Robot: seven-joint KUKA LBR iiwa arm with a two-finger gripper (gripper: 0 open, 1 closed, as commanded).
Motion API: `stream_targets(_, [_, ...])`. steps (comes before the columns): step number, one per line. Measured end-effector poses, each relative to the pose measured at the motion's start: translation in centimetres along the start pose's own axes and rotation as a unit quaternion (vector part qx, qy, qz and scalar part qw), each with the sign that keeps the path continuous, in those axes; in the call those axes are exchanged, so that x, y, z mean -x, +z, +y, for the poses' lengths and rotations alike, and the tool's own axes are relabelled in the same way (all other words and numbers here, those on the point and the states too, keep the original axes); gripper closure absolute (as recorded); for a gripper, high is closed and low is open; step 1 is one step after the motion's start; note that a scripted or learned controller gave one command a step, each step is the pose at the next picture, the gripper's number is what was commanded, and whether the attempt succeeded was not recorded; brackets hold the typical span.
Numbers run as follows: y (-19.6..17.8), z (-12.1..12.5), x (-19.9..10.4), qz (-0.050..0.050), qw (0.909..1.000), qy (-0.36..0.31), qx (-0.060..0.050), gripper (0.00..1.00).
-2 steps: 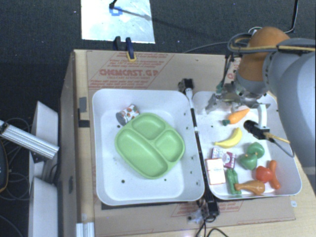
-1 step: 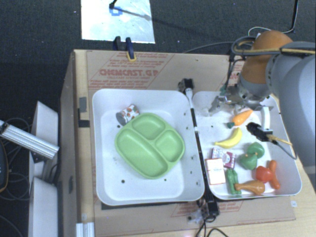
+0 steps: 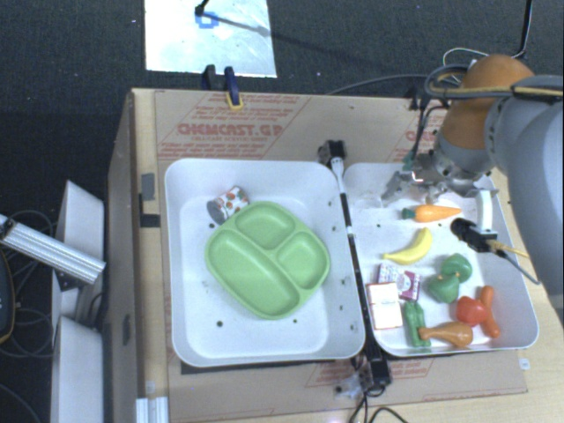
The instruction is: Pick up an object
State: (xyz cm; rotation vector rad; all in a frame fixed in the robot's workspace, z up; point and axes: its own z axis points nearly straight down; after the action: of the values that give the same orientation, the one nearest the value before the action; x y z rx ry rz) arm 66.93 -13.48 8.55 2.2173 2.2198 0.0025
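Dark carpet surrounds a cardboard-topped bench with two white bins. One green divided plate (image 3: 267, 258) and one small patterned cup (image 3: 231, 203) lie in the left bin (image 3: 189, 236). Rightward, one banana (image 3: 411, 248) and one carrot (image 3: 432, 212), long axis left-right, lie just below the gripper (image 3: 407, 181); whether its fingers are apart, I cannot tell.

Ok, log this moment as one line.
arm: over right bin's far end | claw: above carrot, nothing seen held | banana: lying in right bin | green plate: left bin
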Motion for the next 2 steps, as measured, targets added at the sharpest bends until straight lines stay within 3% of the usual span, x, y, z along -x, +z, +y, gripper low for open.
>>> stream_targets(1, [0.0, 0.0, 1.5, 0.000, 1.0000, 0.000, 0.000, 0.00])
stream_targets(2, [-1.1, 0.1, 1.5, -0.001, 1.0000, -0.001, 0.002, 1.00])
